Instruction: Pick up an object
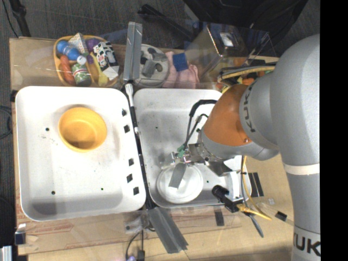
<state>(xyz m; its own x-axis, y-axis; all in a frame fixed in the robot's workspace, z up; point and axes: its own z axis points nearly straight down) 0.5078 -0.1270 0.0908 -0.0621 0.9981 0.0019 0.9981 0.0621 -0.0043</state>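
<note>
Reaching stage: the end effector (177, 174) hangs over the white bowl (180, 187).
Finger state cannot be told; the bowl sits in the right bin (163, 113); descent and closing seem next.

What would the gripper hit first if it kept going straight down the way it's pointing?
Most likely the white bowl in the right bin: the gripper points down over it, though its height above the bowl is unclear.
</note>
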